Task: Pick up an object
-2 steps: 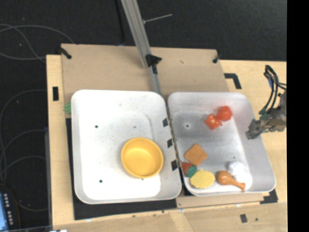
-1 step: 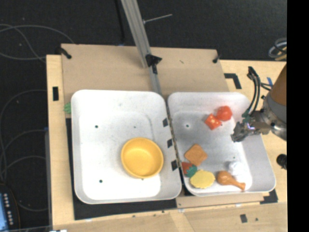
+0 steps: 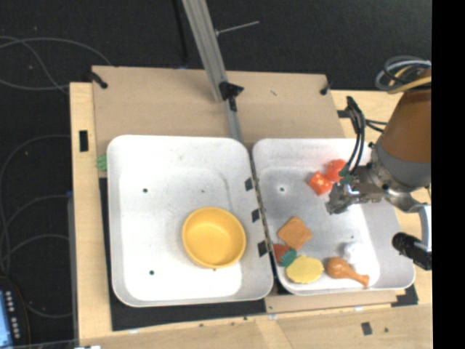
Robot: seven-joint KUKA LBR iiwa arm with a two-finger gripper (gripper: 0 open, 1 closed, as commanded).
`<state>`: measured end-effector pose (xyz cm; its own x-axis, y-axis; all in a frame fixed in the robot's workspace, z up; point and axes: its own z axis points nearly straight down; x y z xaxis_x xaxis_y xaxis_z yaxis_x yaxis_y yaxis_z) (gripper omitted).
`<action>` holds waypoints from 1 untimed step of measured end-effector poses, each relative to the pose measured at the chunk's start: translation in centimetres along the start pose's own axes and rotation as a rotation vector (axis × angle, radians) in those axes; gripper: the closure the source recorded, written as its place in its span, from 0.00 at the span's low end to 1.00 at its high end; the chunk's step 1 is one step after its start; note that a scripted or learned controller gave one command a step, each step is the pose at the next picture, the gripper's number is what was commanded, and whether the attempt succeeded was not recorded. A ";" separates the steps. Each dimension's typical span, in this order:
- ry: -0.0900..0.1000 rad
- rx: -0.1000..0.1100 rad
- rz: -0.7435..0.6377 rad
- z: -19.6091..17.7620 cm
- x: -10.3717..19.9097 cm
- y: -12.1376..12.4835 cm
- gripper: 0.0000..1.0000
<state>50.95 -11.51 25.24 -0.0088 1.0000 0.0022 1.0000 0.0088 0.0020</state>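
**A:** How do the jaws stand?

**B:** I cannot tell. The gripper (image 3: 338,198) hangs over the right bin (image 3: 269,158), a dark metal clump below the grey wrist, and from this slant above the bench its tips blur together. An orange-red object (image 3: 325,177) lies just beside it, toward the upper left, touching or nearly touching. Whether it sits between the tips or merely next to them is not clear.

**A:** What else lies in that bin?

**B:** A tan square piece (image 3: 294,233) near the middle. Along the near edge, a small red and green piece (image 3: 285,254) against the left wall, a yellow round piece (image 3: 304,270) just beside it, and an orange drumstick shape (image 3: 345,270) to the right of that. A small pale thing (image 3: 349,251) sits above the drumstick, too faint to name.

**A:** And the left bin?

**B:** The left bin (image 3: 145,158) holds a yellow bowl (image 3: 213,237), upright, toward its near right part, well apart from the gripper.

**A:** The arm itself?

**B:** It comes in from the right, with the orange band (image 3: 413,122) above the wrist and black cables (image 3: 356,140) looping down beside it.
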 end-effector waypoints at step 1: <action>-0.002 0.001 0.002 1.3 5.1 0.4 1.00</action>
<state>51.32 -6.39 23.99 -0.0066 1.0000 0.0003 1.0000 0.0066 0.0007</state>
